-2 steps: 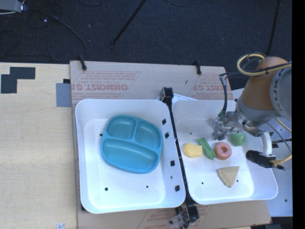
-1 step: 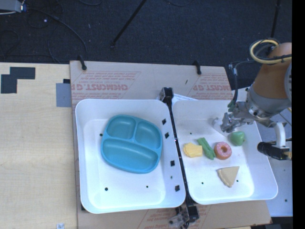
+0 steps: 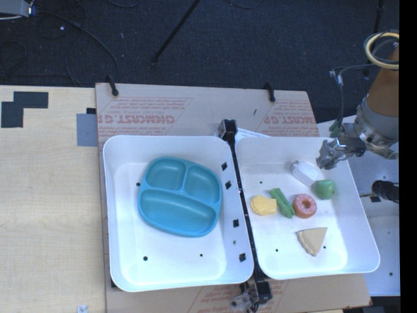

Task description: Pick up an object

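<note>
Leftward, blue tray (image 3: 180, 196) fills one bin (image 3: 124, 266); gripper (image 3: 328, 156) state unclear.

Two bins side by side on a bench (image 3: 45, 194). In the left bin (image 3: 124, 253), a divided plate (image 3: 179, 196), near the middle. In the right bin (image 3: 352, 253), a row running left to right: cheese chunk (image 3: 263, 205), bean pod (image 3: 282, 201), donut (image 3: 304, 205), ball (image 3: 324, 188). Behind the donut, a bottle (image 3: 304, 172); in front, a wedge (image 3: 313, 240). Gripper (image 3: 328, 154) over the far right rim, just behind the ball.

A blue divided plate (image 3: 180, 196) lies in the left bin (image 3: 124, 253); black cables (image 3: 98, 41) trail behind the bench.
</note>
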